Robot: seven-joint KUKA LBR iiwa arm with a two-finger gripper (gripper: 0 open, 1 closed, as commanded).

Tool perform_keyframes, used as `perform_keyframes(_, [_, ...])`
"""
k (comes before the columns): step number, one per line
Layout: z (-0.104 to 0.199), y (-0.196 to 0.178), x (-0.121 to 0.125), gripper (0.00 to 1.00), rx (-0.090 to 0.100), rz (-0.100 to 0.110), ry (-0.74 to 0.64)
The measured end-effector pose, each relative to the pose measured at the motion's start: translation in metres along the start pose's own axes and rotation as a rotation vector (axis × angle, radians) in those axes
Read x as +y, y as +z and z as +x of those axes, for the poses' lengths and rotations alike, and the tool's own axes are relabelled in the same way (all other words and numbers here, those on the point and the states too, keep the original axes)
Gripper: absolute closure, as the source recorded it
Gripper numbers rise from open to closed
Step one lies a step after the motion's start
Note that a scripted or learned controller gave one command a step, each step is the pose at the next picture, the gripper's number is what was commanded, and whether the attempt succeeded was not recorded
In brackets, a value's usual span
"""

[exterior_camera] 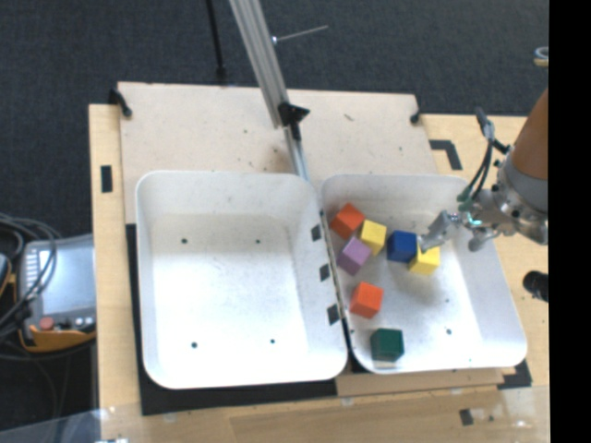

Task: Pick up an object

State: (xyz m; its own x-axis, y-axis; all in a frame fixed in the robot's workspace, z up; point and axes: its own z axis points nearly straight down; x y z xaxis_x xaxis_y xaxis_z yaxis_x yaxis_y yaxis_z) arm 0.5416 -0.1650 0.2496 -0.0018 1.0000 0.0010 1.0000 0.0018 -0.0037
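The wooden bench [106, 247] carries two shallow white bins side by side, their inner rims touching along the middle. The left bin [148, 275] has a bare floor, with wide free room from wall to wall.

All the blocks sit in the right bin [499, 326]. Nearest the front rim is a dark green block [388, 343], close to the bin's front-left corner and apart from the rest. Behind it an orange block [367, 299] stands near the left wall, with open floor to its right reaching the far wall. Farther back a purple block [353, 255] and a yellow block [373, 234] touch each other, and a second orange block [347, 220] sits just beside them, close to the left rim. To their right a blue block [402, 246] touches another yellow block [425, 259].

The gripper [436, 236] reaches in over the right rim, its tip low and just above that blue and yellow pair. From this slant it is not possible to tell how the tip is set or whether it grasps anything. Behind it the grey wrist [508, 212] hangs over the bin's right wall.

Beyond the bins lies a pale board [203, 127], and a slanted metal rail [263, 58] rises from its middle.
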Motion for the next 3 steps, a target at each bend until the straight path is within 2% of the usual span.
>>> perform_keyframes(1, [0.000,-0.002,0.001,0.00,-0.001,-0.005,0.001])
perform_keyframes(2, [-0.002,0.059,0.006,0.00,-0.002,0.001,0.003])
perform_keyframes(3, [0.003,0.118,-0.001,0.00,-0.001,0.002,0.003])
